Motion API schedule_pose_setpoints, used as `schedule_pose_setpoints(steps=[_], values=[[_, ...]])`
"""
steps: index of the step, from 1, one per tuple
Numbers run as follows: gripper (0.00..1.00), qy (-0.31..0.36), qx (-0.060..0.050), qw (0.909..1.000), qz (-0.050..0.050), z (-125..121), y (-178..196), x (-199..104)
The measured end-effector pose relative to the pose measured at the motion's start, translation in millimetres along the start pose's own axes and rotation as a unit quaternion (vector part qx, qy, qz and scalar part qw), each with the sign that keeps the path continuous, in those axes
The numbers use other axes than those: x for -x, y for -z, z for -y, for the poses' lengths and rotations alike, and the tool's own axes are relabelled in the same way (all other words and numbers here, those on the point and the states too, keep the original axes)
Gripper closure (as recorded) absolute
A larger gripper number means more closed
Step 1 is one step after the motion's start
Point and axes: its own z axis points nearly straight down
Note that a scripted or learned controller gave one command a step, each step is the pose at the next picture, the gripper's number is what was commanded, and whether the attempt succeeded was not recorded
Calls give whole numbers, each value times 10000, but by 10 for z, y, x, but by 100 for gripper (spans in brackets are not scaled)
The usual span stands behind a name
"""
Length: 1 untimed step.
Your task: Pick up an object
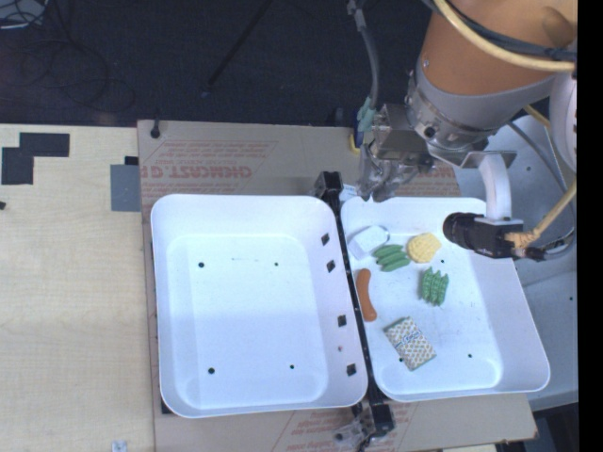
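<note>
Sausage [366,295] lies lengthwise along the divider; end effector [379,188] grip state cannot be told.

Two bins sit side by side on the table [66,281]. In the right bin [509,347], a corn cob [424,247] lies right of a pea pod [390,257], beans [433,286] just below, a sausage [366,295] at the left wall, and a packet [410,343] nearest the front. The end effector [382,188] hangs over that bin's far left corner.

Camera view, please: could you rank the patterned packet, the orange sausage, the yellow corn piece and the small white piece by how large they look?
1. Patterned packet, largest.
2. Orange sausage, long but thin.
3. Yellow corn piece and small white piece: these look about alike, so I would not rank one above the other.
</note>
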Motion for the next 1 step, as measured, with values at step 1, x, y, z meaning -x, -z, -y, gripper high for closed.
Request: schedule_pose_setpoints(steps=[1], values=[[100, -18, -120, 9999, 17, 408, -1071, 34]])
